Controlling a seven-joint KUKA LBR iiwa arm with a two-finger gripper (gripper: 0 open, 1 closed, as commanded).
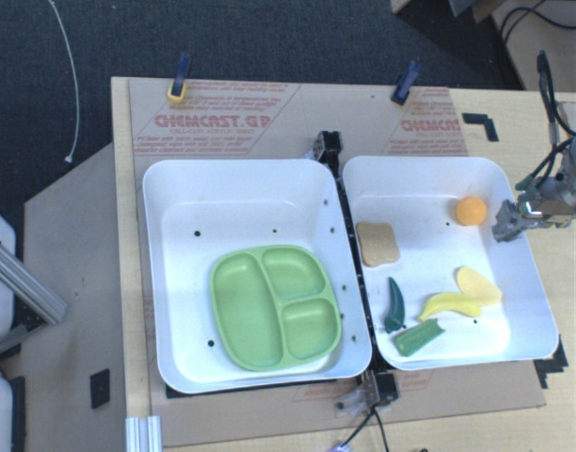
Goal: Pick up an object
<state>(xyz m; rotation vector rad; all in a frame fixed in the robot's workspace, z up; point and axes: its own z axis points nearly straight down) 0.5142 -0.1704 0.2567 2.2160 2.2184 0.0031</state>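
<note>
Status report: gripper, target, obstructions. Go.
Gripper over right bin's far-right rim. Orange ball closest, ungrasped. Nothing lies between them.

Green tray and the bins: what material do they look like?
Green tray: looks like moulded plastic, matte pale green, with smooth rounded dividers and a soft sheen. Bins: probably thin formed plastic, glossy white, with rounded corners and glare along the walls. Neither can be confirmed by look alone.
</note>
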